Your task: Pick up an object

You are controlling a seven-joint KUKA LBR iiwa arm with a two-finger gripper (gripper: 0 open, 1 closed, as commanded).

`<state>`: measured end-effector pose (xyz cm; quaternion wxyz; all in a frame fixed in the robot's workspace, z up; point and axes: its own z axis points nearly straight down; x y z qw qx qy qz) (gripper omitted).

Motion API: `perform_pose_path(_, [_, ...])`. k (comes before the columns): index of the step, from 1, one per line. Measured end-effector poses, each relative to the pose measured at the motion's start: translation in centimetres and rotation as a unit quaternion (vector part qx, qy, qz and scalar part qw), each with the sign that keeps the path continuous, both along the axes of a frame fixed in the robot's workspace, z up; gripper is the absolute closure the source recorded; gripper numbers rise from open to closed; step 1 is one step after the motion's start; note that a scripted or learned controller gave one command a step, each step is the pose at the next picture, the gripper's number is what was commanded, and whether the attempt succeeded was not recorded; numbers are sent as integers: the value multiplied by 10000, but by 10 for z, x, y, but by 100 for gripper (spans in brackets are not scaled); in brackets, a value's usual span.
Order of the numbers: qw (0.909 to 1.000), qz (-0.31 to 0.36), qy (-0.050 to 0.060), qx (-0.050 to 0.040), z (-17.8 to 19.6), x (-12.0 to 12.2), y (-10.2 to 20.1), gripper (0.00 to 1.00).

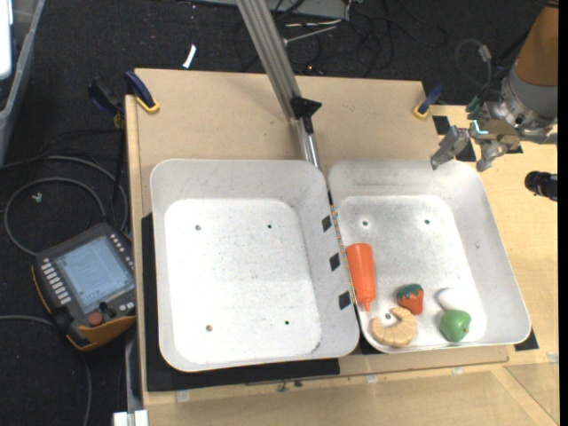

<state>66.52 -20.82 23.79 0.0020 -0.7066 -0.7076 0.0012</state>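
In the right bin (461,193) an orange carrot (360,273) lies along the left wall. Near the front wall sit a tan croissant-like piece (393,329), a red and green strawberry (409,297) and a green pear-like fruit (454,325). My gripper (465,151) hangs above the bin's far right corner, well away from all of them. Its fingers are spread, open, with nothing between them.
The left bin (235,260) lies beside the right one, with black clips along the shared edge. A metal pole (275,60) slants over the bench from the top. A teach pendant (84,278) lies on the floor at left.
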Motion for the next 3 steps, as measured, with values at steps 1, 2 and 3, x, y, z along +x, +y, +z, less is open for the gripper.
perform_pose_path(1, [10000, 10, -21, -10, 3, 1, 0, 0])
perform_pose_path(2, [10000, 10, -5, -5, -40, 2, 2, 0])
perform_pose_path(3, [10000, -3, -6, -6, -84, 4, -2, 0])
